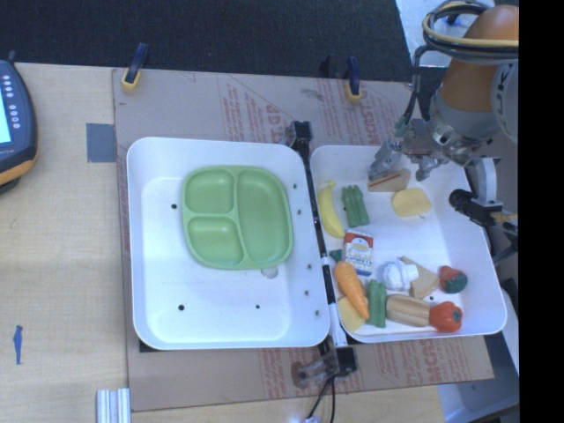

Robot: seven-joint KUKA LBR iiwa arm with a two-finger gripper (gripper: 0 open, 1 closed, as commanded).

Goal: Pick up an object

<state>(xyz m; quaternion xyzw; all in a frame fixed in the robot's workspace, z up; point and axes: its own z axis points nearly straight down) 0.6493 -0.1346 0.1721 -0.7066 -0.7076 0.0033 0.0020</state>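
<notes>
My gripper (403, 167) hangs low over the far part of the right bin (480, 236), its fingers (384, 159) spread open. A tan and white wedge of toy food (389, 181) lies on the bin floor just under and between the fingertips; I cannot tell whether they touch it. A pale yellow round piece (411, 203) lies just in front of the gripper. Further left are a banana (330, 210) and green beans (355, 205).
The near half of the right bin holds a small carton (359, 252), a carrot (351, 289), a white garlic (397, 274), a bread roll (407, 309) and two red pieces (446, 316). The left bin (154, 236) holds a green divided plate (238, 216).
</notes>
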